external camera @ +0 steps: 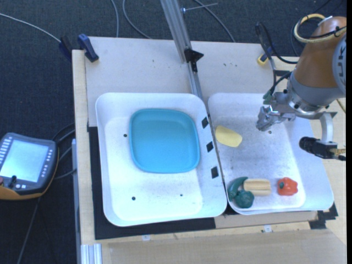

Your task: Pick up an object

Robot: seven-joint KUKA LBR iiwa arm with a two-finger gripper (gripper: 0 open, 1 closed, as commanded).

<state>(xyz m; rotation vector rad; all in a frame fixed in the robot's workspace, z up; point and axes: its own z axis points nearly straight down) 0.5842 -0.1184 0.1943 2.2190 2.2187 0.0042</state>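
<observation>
Beige bench [137, 65] | white bins [110, 164] | dark carpet [33, 92], cables [110, 4]

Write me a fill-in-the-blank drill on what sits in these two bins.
1. The blue plate lies in the ____ bin.
2. The yellow piece lies near the right bin's ____ wall.
3. The red pepper lies along the bin's ____ edge, beside the tan block.
4. The gripper hangs over the ____ bin.

Missing words: left; left; near; right
</observation>
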